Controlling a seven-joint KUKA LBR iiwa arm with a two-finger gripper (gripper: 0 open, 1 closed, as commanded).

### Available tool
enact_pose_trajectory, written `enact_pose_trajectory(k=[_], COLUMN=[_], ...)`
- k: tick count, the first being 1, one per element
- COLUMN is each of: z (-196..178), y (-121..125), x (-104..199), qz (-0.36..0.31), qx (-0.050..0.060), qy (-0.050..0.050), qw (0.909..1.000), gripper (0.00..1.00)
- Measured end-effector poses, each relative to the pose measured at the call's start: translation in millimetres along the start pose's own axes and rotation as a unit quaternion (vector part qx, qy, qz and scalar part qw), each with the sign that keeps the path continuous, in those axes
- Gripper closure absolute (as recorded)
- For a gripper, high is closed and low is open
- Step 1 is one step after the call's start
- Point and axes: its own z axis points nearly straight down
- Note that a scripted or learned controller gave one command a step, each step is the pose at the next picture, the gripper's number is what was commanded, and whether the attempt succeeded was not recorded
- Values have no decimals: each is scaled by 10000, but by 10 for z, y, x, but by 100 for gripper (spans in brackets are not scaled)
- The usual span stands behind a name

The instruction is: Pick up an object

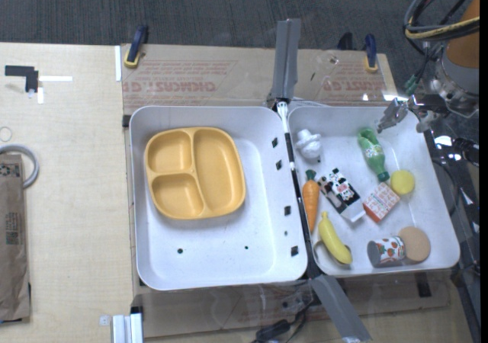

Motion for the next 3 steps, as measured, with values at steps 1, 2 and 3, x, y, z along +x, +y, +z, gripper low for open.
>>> enact_pose_trajectory(k=[1, 2, 3], z=[1037, 939, -60], y=[-145, -139, 202], x=[-54, -57, 45], qz=[-56, -66, 592], qx=[-12, -19, -13], qy=[6, -7, -7], qw=[10000, 10000, 9982], gripper=[0, 100, 100])
